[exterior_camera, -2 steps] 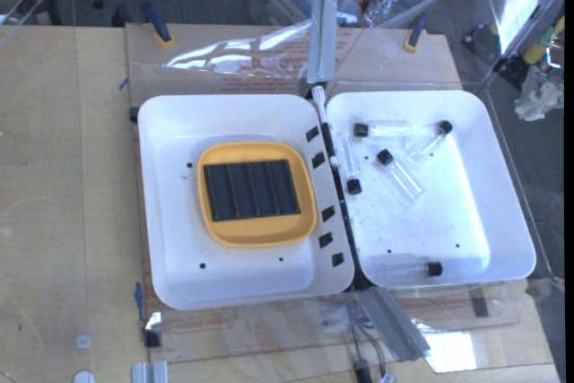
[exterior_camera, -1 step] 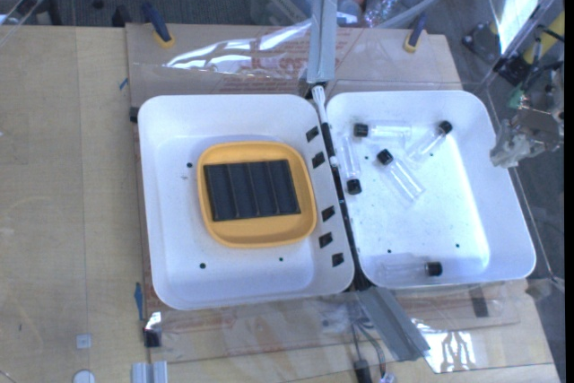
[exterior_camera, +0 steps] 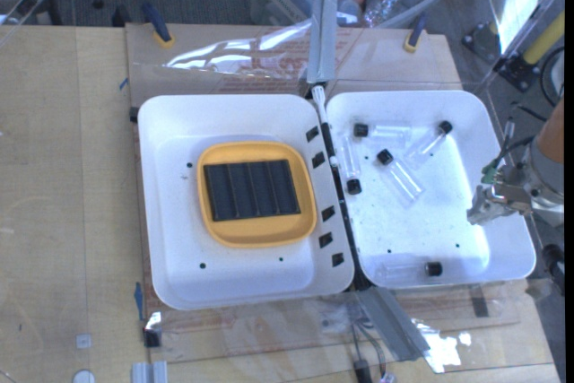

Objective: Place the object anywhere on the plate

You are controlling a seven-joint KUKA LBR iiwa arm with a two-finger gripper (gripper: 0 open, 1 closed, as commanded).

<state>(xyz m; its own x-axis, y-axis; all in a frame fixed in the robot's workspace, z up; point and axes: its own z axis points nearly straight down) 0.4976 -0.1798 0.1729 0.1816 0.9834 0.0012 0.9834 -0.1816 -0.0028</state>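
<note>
Judging by their look, the clear vials [exterior_camera: 401, 181] with black caps lying scattered in the right bin [exterior_camera: 466, 117] are light, stiff and slick, so a hold across the middle of a barrel seems safest. Hovering at that bin's right edge, the gripper [exterior_camera: 489, 202] carries nothing that I can see, well apart from the yellow plate [exterior_camera: 256, 233] in the left bin [exterior_camera: 170, 193].

two white bins [exterior_camera: 179, 282], one yellow plate [exterior_camera: 256, 233], perhaps five clear black-capped vials [exterior_camera: 402, 182].

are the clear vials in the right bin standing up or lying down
Lying down. The vials rest on their sides on the floor of the right bin, their black caps pointing sideways.
</note>
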